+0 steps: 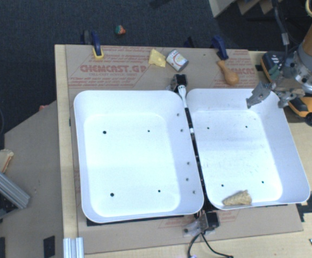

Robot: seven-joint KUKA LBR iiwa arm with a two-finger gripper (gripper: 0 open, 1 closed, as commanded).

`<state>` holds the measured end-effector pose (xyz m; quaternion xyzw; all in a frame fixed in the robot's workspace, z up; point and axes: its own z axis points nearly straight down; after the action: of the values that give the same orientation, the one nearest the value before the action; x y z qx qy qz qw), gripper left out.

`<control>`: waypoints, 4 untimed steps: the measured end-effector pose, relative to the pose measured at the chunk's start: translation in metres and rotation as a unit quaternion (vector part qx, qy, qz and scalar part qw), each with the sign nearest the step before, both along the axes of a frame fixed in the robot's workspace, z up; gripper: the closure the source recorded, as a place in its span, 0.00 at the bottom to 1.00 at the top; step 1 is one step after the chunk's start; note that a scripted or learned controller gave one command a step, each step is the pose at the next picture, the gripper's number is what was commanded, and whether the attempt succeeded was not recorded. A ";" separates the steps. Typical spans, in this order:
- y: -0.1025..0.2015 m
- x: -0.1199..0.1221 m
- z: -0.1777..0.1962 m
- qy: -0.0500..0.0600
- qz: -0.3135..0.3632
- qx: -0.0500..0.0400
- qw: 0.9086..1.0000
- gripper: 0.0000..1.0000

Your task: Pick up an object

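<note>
Crumbly tan chunk [236, 199] low in smooth white right bin [285, 144]; metal claw [267, 97] spread open, gripping nothing.

- My claw [268, 94] hangs over the far right corner of the right bin [285, 144]; its fingers are spread
- The left bin [86, 144] lies well to my claw's left, its edge touching the right bin's
- A lumpy object [237, 199] lies in the right bin, by the near rim, well before my claw
- On the bench board [140, 69] behind both bins, left of my claw: a wooden-handled tool [227, 72] nearest; a small box [177, 60] and a wedge [157, 58] farther left
</note>
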<state>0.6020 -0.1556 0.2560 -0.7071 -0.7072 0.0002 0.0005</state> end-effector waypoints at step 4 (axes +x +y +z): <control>0.151 -0.078 0.082 -0.003 -0.001 0.000 1.000 1.00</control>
<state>0.5238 -0.0050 0.3375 -0.7078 -0.7064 -0.0022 -0.0020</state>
